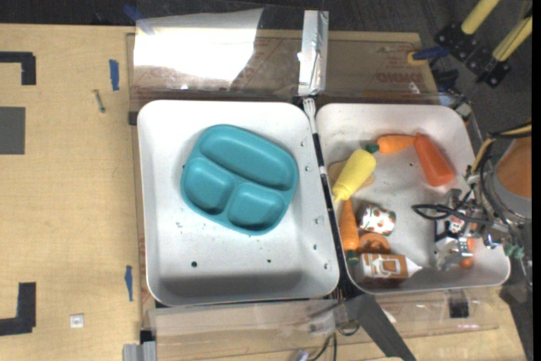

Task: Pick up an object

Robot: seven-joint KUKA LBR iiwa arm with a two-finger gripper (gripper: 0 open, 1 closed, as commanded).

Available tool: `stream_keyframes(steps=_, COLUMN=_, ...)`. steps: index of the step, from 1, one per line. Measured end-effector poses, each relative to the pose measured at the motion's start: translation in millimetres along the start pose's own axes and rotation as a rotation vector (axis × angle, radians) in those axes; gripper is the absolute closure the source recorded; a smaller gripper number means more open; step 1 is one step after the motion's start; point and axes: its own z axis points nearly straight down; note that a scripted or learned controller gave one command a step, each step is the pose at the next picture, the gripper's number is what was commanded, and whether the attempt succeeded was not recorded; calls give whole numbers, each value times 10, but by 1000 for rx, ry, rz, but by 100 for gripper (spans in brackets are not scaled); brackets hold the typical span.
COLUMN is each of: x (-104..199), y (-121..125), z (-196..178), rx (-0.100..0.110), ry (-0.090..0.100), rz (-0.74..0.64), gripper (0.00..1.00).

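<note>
Orange and yellow items crowd the right bin (pixel 331 121); the gripper (pixel 456 239) sits low at its lower right corner. The sauce bottle (pixel 385 266) lies just left, long axis horizontal.

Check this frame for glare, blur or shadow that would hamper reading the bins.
Camera view: strong glare washes out the clear sheet behind the left bin; the teal tray is sharp and evenly lit; the gripper area at the right bin is cluttered and slightly soft.
</note>
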Motion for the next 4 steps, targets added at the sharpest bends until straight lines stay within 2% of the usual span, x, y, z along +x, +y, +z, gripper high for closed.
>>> stream_keyframes(steps=1, x=65, y=252, z=-556, rx=5, ry=5, rz=-13, gripper=0)
stream_keyframes(steps=2, x=13, y=6, z=3, rx=-2, ry=4, rz=-66, gripper=0)
stream_keyframes(steps=3, x=10, y=1, z=3, rx=0, ry=3, rz=-88, gripper=0)
stream_keyframes(steps=4, x=-654, y=259, z=-907, rx=5, ry=0, rz=-90, gripper=0)
